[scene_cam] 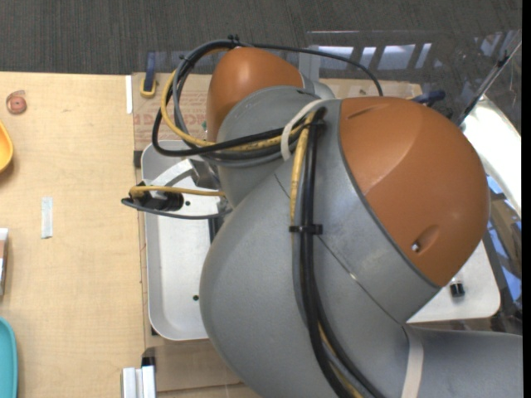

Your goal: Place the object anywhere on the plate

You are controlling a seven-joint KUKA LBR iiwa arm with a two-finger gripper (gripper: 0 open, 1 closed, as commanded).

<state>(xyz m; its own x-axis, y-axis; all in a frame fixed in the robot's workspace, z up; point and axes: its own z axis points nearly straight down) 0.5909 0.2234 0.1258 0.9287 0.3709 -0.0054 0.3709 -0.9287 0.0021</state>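
My bulky grey arm with orange caps (348,247) leans over the shallow white plastic bin (170,297) at nine o'clock, probably reaching down; I cannot tell the pincer's state.

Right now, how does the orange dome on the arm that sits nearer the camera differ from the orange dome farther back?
The nearer orange dome looks much larger than the farther orange dome. The nearer one sits right of centre; the farther one sits higher, toward the middle. The nearer one carries a small dark hole; the farther one looks plain. A yellow cable loops beside the farther one, while black cables run down beside the nearer one. Both are smooth orange caps on the grey arm.
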